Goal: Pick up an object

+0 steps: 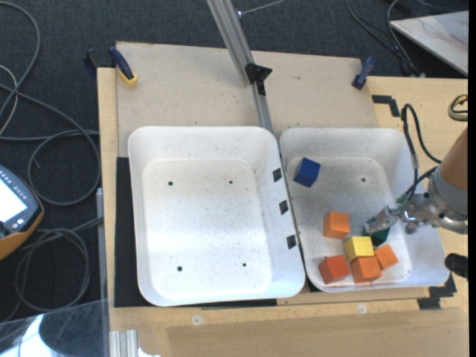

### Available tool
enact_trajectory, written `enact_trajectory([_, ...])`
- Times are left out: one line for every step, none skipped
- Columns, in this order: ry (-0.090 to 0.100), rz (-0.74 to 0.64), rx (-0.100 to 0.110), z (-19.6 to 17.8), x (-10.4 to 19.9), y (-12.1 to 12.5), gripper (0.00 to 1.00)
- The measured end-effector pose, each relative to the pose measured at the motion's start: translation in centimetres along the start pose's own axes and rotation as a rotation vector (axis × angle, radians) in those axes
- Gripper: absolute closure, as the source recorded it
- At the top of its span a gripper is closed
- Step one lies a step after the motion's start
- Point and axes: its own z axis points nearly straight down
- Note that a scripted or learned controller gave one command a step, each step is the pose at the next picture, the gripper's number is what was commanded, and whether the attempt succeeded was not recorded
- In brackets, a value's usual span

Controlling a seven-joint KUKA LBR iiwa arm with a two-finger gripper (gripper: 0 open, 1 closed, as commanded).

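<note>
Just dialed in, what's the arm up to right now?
The arm reaches into the right bin, its gripper low beside a cluster of blocks: a yellow block, several orange blocks and something dark green right at the gripper. A blue block sits apart toward the bin's back. Nothing is visibly lifted yet. The left bin lies alongside.

No text, label or number can be read anywhere — nothing legible.
</note>
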Motion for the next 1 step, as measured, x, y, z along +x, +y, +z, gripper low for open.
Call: enact_trajectory([-0.001, -0.003, -0.01, 2.16, 0.12, 0.33, 0.0])
